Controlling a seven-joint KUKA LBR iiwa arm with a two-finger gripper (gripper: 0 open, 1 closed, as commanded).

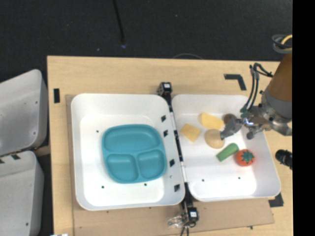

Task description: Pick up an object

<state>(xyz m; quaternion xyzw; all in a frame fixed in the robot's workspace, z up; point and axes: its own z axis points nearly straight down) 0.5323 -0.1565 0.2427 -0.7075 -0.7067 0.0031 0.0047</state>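
Nothing has been lifted yet, as far as can be judged: every item in the right bin (266, 181) lies on the bin floor, and the picking is still to be done. The arm (281, 90) is reached in from the right, and the gripper (231, 127) is held low over the upper middle of that bin.

A cluster of small objects is found there. A yellow block (212, 121) lies just to the left of the gripper, a second yellow piece (191, 132) lies further left near the bin divider, a tan round piece (214, 139) sits just below the gripper, a green cylinder (227, 152) lies below that, and a red tomato-like toy (244, 158) rests beside the cylinder's right end. The gripper's tip appears to be touching or nearly touching the tan round piece and the yellow block, though contact cannot be confirmed at this resolution.

Whether the gripper is spread apart or closed together cannot be told; its end is seen only as a dark, blurred shape. Nothing can be seen held in it, so no grasp is claimed.

The left bin (88, 191) carries a teal divided plate (134, 153), which is well apart from the arm. Both bins rest on the table (59, 77).

What is left, then, is the whole grasp: closing on one object, most likely the tan piece or the yellow block, and raising it clear.
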